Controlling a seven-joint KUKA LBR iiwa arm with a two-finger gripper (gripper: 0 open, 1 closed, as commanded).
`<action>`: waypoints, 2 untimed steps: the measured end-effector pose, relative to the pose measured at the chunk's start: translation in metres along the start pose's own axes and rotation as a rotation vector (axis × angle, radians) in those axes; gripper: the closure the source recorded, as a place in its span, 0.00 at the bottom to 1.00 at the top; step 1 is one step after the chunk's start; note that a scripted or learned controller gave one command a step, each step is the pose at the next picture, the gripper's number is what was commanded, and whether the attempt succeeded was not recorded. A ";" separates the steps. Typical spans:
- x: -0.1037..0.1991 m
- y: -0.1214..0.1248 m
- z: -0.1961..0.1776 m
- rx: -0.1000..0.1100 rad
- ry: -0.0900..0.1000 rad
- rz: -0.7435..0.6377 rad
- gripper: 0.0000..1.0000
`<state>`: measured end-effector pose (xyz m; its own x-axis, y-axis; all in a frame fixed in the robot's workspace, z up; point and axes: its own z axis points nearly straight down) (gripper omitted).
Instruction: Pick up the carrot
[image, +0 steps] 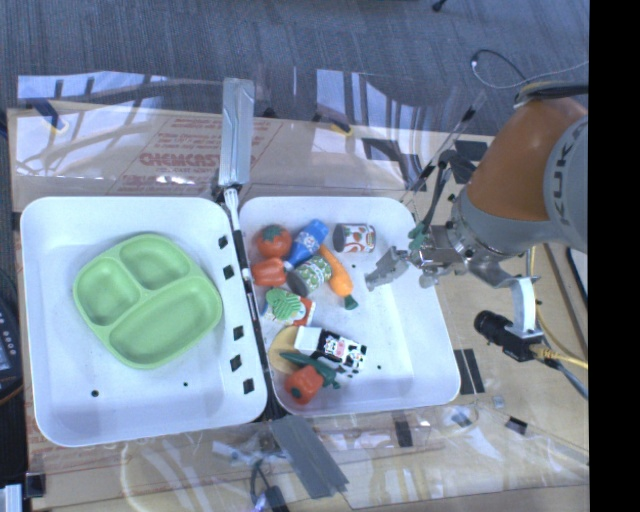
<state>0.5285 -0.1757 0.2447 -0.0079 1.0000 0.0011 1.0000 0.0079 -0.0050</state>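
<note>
The carrot (337, 270) is a small orange toy with a green tip. It lies slanted in the middle of the right bin (425, 340), touching a green-and-white toy (313, 275) on its left. My gripper (384, 269) hangs just to the right of the carrot, over bare bin floor and a short gap away from it. It looks open, and nothing shows between its fingers. The grey arm with its orange band (520, 180) reaches in from the right.
Around the carrot lie a tomato (271, 241), a blue bottle (308, 240), a small can (353, 237), an orange pepper (268, 272) and several more toys near the bin's front left (315, 360). The left bin holds a green divided plate (148, 298).
</note>
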 end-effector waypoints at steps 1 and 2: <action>-0.005 0.062 0.100 0.002 0.000 0.056 0.00; -0.002 0.070 0.153 -0.001 0.000 -0.055 0.00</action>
<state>0.5975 -0.1766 0.0912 -0.0629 0.9980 0.0015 0.9980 0.0629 -0.0041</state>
